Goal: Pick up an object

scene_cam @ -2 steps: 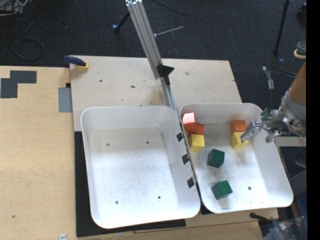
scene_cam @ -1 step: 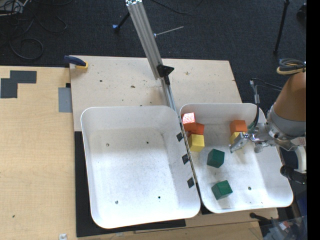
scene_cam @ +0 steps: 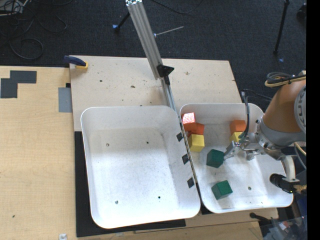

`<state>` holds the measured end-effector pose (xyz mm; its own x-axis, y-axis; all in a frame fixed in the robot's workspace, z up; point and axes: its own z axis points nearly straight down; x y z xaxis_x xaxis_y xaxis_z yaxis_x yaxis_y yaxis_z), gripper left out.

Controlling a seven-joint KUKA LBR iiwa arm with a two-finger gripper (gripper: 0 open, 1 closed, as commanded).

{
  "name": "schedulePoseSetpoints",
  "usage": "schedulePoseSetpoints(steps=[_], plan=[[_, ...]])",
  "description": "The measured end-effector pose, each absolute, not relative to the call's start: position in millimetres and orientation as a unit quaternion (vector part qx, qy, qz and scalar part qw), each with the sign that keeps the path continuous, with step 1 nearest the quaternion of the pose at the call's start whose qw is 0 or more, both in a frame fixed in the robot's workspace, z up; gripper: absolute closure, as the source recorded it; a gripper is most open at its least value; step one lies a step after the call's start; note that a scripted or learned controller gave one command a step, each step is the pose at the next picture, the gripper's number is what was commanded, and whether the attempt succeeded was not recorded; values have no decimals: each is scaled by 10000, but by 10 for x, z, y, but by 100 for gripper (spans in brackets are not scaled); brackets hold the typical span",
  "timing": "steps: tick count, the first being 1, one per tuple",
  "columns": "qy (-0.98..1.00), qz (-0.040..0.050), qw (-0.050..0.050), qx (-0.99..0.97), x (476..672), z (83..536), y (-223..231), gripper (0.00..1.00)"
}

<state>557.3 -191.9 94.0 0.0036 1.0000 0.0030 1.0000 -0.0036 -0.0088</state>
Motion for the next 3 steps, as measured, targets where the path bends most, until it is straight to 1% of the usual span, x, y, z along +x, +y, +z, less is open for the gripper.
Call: schedulePoseSetpoints(steps=[1, 2, 3], plan=[[-7034, 10, 20, -7108, 5582, 1073, -1938, 100], [-7036, -5, -9, -7106, 5497, 1561, -1925, 100], [-7053, -5, -10, -7090, 5495, 1986, -1959, 100]])
